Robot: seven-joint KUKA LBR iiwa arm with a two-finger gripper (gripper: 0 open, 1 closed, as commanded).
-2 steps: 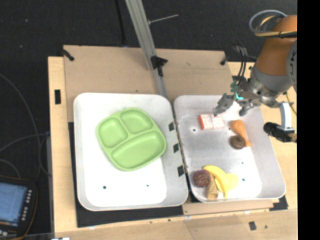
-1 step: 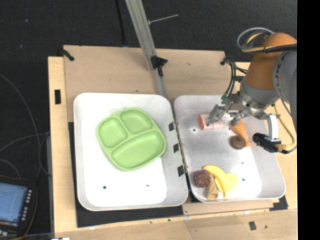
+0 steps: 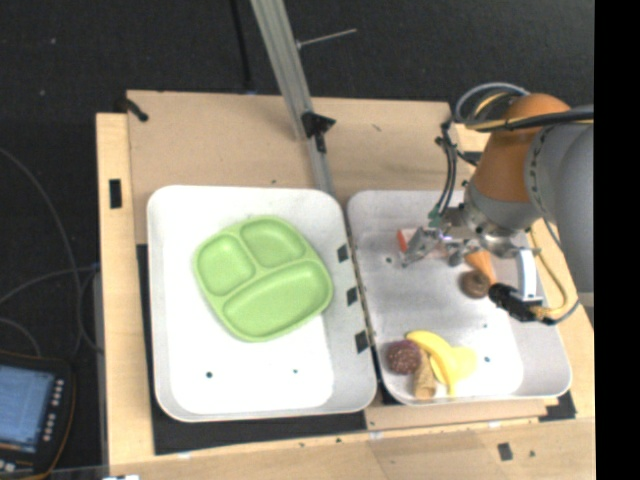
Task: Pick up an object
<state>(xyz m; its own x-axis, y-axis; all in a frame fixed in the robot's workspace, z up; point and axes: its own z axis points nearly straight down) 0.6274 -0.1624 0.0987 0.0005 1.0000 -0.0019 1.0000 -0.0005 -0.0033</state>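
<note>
Over the right-hand bin (image 3: 372, 268), the arm (image 3: 520, 168) reaches in from the right with its orange band above the wrist, and the claw (image 3: 425, 246) hangs low over the upper part of the bin floor, pointing toward the left wall. Whether it is open or closed I cannot tell; the metal parts blur together at this size, and nothing clearly sits in it. A small red thing (image 3: 402, 238) lies just beside its tip, so it may be the object being sought, though that is a judgement.

Other candidates lie in the same bin: an orange piece (image 3: 482, 264) and a brown round thing (image 3: 474, 285) under the wrist, and, against the near wall, a yellow banana (image 3: 445, 358) touching a dark reddish lump (image 3: 404, 357) and a tan piece (image 3: 425, 381). Those three crowd together at the near wall, which would leave little room for a clean grasp there, while the red thing stands apart.

Lying tilted in the left bin (image 3: 180, 368), the green divided tray (image 3: 264, 278) is well away from the arm. Both bins rest side by side on the worktop (image 3: 200, 138).
</note>
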